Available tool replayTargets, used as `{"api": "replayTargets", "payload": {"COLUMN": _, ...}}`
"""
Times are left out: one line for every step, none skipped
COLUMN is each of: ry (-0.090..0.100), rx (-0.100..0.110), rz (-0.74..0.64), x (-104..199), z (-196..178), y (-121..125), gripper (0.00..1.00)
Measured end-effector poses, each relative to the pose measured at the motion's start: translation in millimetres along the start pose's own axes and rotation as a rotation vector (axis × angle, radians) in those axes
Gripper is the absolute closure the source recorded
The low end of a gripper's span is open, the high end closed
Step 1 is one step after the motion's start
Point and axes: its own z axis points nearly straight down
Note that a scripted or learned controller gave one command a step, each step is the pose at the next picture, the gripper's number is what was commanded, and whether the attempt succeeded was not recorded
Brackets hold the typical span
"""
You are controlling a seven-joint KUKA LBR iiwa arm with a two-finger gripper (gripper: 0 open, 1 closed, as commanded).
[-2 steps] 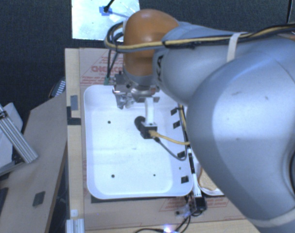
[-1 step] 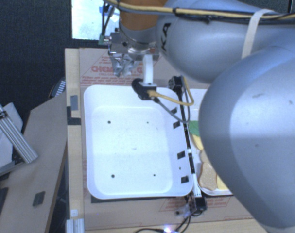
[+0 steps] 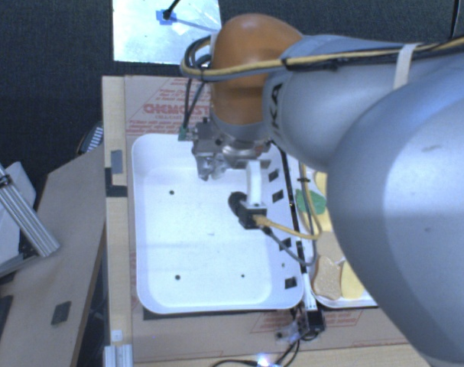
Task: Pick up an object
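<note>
A green object (image 3: 316,202) lies in the right bin (image 3: 335,303), in the narrow strip visible between the left bin's right rim and the arm. Nearer in the same strip lies a tan, rough-edged piece (image 3: 327,279), and just right of it a flat yellow thing (image 3: 356,285) that runs under the arm; what it is cannot be told. Nothing sits in the hand.

The hand (image 3: 207,163) hangs over the far part of the left bin (image 3: 151,205), close to its far rim and well apart from the objects in the right bin. Whether it is wide or narrow cannot be told from this angle. Above it sits the orange band (image 3: 247,60), and the grey arm (image 3: 384,167) sweeps in from the right, covering most of the right bin.

The left bin's white floor shows a few small dark dots (image 3: 172,193). Both bins rest on a brown board with red lettering (image 3: 167,107), which lies on the counter (image 3: 79,205). At the far edge lies a silvery sheet (image 3: 167,21).
</note>
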Motion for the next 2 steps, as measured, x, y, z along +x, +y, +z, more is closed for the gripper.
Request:
{"api": "replayTargets", "payload": {"ry": 0.006, "rx": -0.014, "rz": -0.008, "x": 37, "z": -30, "y": 4, "gripper": 1.0}}
{"api": "replayTargets", "payload": {"ry": 0.001, "rx": -0.001, "rz": -0.001, "x": 22, "z": 45, "y": -40, "gripper": 1.0}}
